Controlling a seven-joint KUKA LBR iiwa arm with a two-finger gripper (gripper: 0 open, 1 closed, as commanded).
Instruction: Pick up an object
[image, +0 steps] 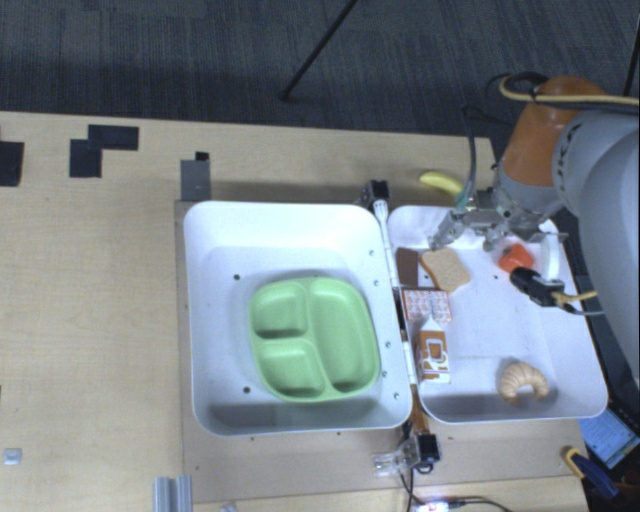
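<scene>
While the gripper (470, 228) hangs over the right bin's (560, 400) far end, I cannot tell its state, and nothing shows between its tips. Just beneath lies a toast slice (446, 268), an orange piece (516, 258) beside it, a croissant (523, 379) near the front. A green tray (312, 337) fills the left bin (215, 300).

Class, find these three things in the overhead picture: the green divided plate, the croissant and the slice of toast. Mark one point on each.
green divided plate (340, 330): camera view, on the floor of its large right compartment.
croissant (524, 379): camera view, on the middle of its curved body.
slice of toast (446, 268): camera view, on the centre of its top face.
</scene>
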